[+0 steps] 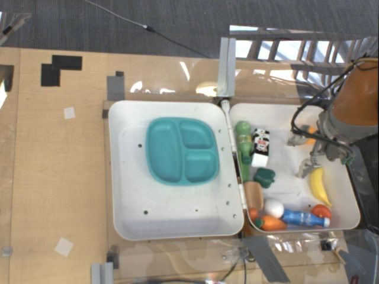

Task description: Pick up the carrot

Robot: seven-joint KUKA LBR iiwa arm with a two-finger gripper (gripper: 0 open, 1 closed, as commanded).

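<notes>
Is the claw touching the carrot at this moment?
Apart. The camera view shows the claw beside the banana near the right bin's far side, while the carrot lies at the near edge, with bare bin floor between.

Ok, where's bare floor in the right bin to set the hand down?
Bare floor lies mid-bin, bordered by the cow-print box, green pepper and banana. The hand hovers at its right side. The near edge is crowded: carrot, egg, blue bottle, tomato.
</notes>
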